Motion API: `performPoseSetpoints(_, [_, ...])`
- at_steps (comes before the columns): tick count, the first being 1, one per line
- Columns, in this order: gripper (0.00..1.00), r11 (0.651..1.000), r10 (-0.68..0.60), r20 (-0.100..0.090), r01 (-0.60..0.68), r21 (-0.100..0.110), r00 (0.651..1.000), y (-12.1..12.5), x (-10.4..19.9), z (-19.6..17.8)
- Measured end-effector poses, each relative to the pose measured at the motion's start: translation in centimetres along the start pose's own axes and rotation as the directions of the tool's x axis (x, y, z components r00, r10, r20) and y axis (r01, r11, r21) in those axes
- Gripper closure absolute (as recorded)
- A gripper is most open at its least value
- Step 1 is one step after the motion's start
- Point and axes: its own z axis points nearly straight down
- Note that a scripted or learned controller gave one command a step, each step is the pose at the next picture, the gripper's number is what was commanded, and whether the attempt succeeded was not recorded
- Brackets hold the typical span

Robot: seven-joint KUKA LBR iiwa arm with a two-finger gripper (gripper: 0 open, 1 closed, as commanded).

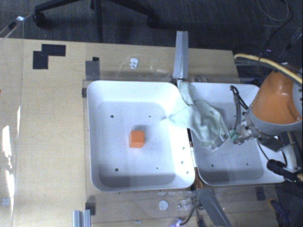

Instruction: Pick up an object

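Looking down at a slant, the camera view takes in a pale wooden bench (pixel 47 141) bearing two shallow white plastic bins side by side. The left bin (pixel 102 126) holds a small orange cube (pixel 137 139) near the middle of its floor, well apart from every wall. A crumpled pale grey-green cloth (pixel 203 121) lies over the shared rims, its upper end draped on the wall between the bins and its bulk sagging into the right bin (pixel 232 169).

From the right reaches the grey arm with its orange band (pixel 277 100), whose broad wrist hides much of what lies beneath it and is cut off by the frame edge. The two-finger gripper (pixel 233 136) sits low in the right bin, just at the cloth's right edge; small, blurred and tangled with dark cables, it does not let me tell how wide it stands or whether any cloth is caught in it.

Black angular marks (pixel 47 55) are stuck to the bench at upper left, and a grey metal post (pixel 180 56) rises behind the bins. A black chair base (pixel 94 4) stands on the dark carpet beyond. No writing can be read anywhere.
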Motion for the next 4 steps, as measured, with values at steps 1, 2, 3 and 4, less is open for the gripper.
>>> performPoseSetpoints(1, [0.0,1.0,0.018,0.007,-0.018,-0.012,1.0,3.2,-2.9,6.4])
performPoseSetpoints(2, [1.0,1.0,0.018,0.013,-0.018,-0.02,1.0,3.5,-3.0,5.2])
performPoseSetpoints(3, [1.0,0.994,0.107,0.001,-0.107,0.0,0.994,6.9,-3.9,-0.9])
performPoseSetpoints(4, [1.0,0.956,0.292,0.001,-0.292,0.001,0.956,9.7,-8.1,-3.0])
